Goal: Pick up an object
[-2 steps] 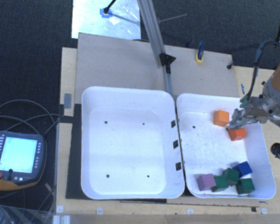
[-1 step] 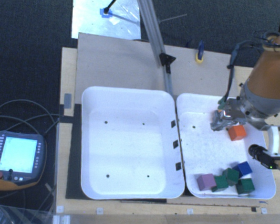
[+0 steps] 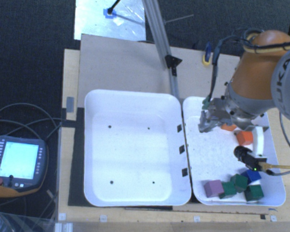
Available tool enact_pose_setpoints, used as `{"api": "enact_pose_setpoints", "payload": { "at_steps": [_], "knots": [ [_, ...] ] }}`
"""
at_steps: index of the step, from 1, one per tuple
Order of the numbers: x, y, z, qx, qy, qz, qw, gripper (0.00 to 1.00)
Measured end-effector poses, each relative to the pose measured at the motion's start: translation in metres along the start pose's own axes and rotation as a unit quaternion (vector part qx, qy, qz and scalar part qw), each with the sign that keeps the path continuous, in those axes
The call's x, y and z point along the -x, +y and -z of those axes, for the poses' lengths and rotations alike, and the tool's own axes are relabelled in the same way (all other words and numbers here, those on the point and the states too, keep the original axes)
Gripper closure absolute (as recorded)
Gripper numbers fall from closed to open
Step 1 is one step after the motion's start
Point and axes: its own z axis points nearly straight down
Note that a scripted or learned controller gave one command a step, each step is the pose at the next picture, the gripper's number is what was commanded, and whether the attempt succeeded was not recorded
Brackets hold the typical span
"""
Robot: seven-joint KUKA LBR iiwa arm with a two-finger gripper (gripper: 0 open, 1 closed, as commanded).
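Note:
My gripper point(image 3: 207, 123) hangs over the upper left part of the right bin point(image 3: 201, 156), above bare white floor. An orange block point(image 3: 243, 138) lies just to its right, and a smaller orange piece point(image 3: 228, 127) peeks out from under the wrist. Along the bin's front right corner sit a purple block point(image 3: 212, 187), three green blocks point(image 3: 228, 189) point(image 3: 239, 181) point(image 3: 254, 193) and a blue block point(image 3: 252, 175). Nothing shows held in the gripper.
The left bin point(image 3: 90, 149) lies beside the right one, with a ridge point(image 3: 182, 149) between them. A slanted metal pole point(image 3: 158, 27) stands behind the bins. A teach pendant point(image 3: 15, 166) rests off the bench at the left.

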Motion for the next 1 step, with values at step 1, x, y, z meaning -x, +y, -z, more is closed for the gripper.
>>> {"api": "enact_pose_setpoints", "payload": {
  "at_steps": [1],
  "knots": [
    [-0.0624, -0.0012, -0.0112, -0.001, 0.001, 0.0, 1.0, 1.0]
  ]
}}
